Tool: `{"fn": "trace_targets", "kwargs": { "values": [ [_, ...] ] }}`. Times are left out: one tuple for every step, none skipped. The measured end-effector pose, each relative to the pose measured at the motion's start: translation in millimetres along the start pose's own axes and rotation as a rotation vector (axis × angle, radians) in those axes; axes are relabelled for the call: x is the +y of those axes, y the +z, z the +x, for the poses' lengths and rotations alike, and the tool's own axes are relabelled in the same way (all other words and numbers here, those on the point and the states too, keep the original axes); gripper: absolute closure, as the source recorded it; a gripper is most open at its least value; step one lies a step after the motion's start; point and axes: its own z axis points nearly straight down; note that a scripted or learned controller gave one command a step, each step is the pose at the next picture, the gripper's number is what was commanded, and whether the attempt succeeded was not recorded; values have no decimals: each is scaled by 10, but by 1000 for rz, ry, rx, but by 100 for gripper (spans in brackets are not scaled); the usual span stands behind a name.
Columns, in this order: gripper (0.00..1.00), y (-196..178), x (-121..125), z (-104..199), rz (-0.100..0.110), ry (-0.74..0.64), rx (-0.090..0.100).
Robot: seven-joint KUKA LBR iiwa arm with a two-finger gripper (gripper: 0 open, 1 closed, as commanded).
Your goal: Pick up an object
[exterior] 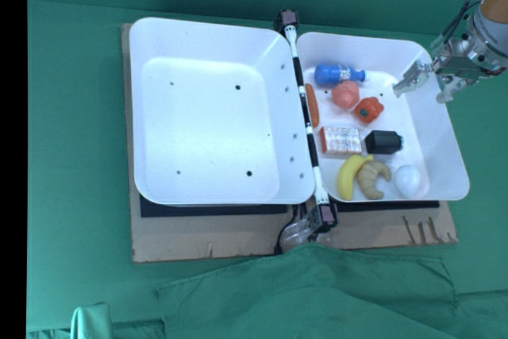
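My gripper (426,85) hangs over the right bin's (444,147) far right corner, open, its two fingers spread with nothing between them. Left of it in that bin lie a blue bottle (337,75), a pink peach-like fruit (345,94), a red pepper (367,109) and an orange carrot (312,105). Nearer the front sit a small printed box (343,140), a black block (382,142), a banana (348,175), a tan croissant (373,179) and a white egg (408,181).
The left bin (159,171) holds no objects. A black-and-white divider (305,103) runs between the two bins. Both rest on a cardboard sheet (198,242) over green cloth, with a cloth fold (317,290) at the front.
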Motion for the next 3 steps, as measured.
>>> {"fn": "trace_targets", "kwargs": {
  "values": [
    [0,1361,-873,-16,-3,7,0],
    [0,1331,-896,394,-19,4,-12],
    [0,1350,-76,69,0,-3,3]
  ]
}}
